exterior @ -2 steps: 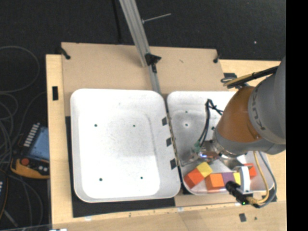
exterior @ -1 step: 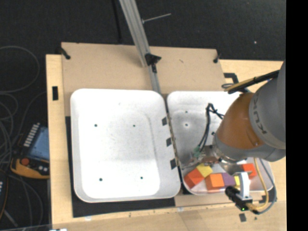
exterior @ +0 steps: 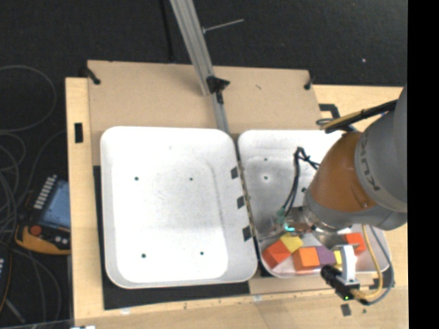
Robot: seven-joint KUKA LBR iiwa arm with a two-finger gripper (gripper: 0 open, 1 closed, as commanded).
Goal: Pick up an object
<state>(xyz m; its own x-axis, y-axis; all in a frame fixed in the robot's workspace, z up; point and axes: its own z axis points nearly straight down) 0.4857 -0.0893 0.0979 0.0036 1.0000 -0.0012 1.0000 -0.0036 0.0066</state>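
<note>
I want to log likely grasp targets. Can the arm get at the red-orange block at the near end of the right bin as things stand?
Probably yes. The red-orange block lies uncovered in the right bin, left of the arm's wrist, with only the yellow block touching it.

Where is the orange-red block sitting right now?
The orange-red block lies in the right bin, at its front-left corner close to the divide between the two bins, beside a yellow-orange block and just below the arm's wrist.
</note>
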